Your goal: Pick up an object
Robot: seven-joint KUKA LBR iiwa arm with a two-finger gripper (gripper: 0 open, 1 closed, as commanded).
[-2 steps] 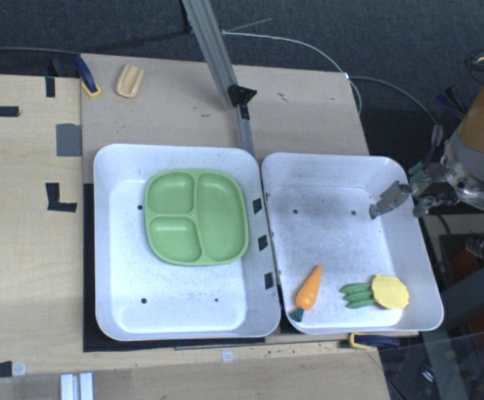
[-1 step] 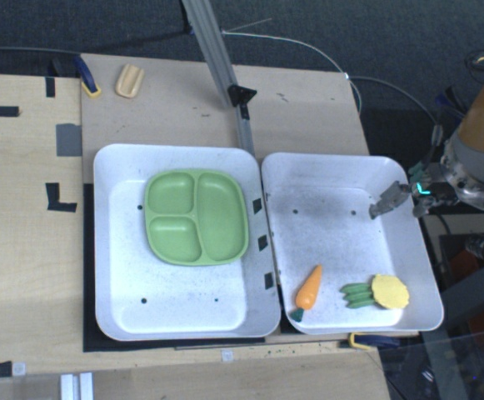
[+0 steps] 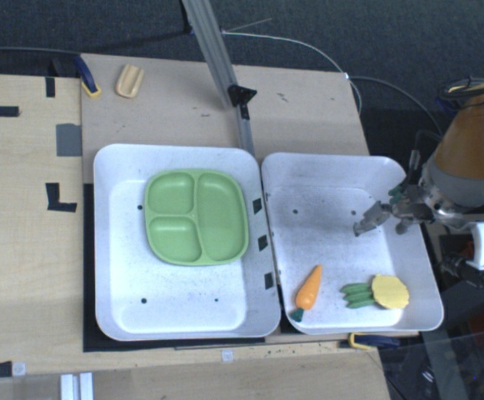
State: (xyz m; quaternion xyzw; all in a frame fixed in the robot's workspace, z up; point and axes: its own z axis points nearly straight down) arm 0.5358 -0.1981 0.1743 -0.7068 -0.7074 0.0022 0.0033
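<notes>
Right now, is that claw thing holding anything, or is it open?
Claw: over the right bin, away from the toy carrot; nothing between its fingers, but open or closed cannot be told.

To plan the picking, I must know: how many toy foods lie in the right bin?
2: an orange carrot near the bin's front left corner, and a yellow flower-like piece with green stem at front right. None appear hidden.

**Even overhead light, soft detail**

Lighting is flat and fairly bright on the desk [image 3: 183,98]; the white bins [image 3: 117,307] look slightly washed out, without hard glare. Shadows are faint and short. The dark floor toward 12 o'clock stays dim. Overall focus is soft, the image grainy, the arm [image 3: 462,152] at 3 o'clock blurred.
</notes>
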